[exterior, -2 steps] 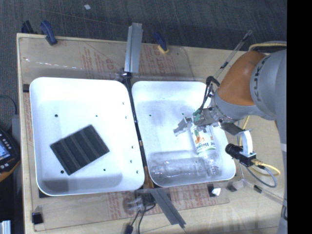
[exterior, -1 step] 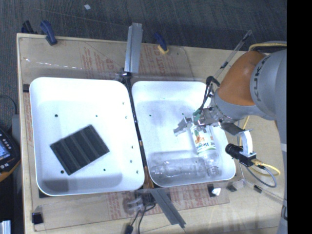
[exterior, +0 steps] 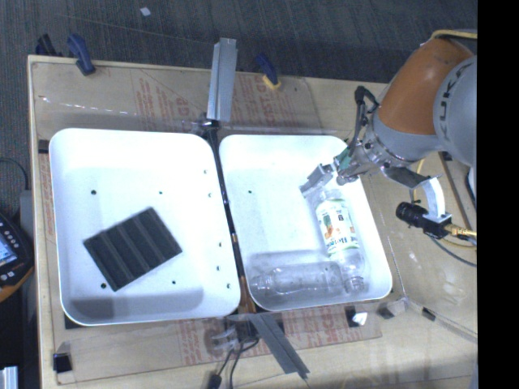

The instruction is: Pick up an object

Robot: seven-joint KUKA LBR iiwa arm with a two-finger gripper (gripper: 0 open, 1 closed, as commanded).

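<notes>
Bottles lie in the right bin [exterior: 243,217], two of them, and both are on their sides. I see a small bottle with a white and orange label [exterior: 336,229] along the right wall of that bin, with its top end pointing to the far right corner. A big clear bottle [exterior: 304,280] lies along the near wall, and its right end is just beside the bottom of the small bottle. I see the gripper [exterior: 323,177] low over the far right corner of this bin, right at the top end of the small bottle. I cannot tell how the jaws stand, and I cannot tell if they touch the bottle. The arm [exterior: 422,104] comes in over the right edge of the bench. In the left bin [exterior: 73,160] a flat black ridged pad [exterior: 132,247] lies near the middle, a bit toward the near left corner.
</notes>
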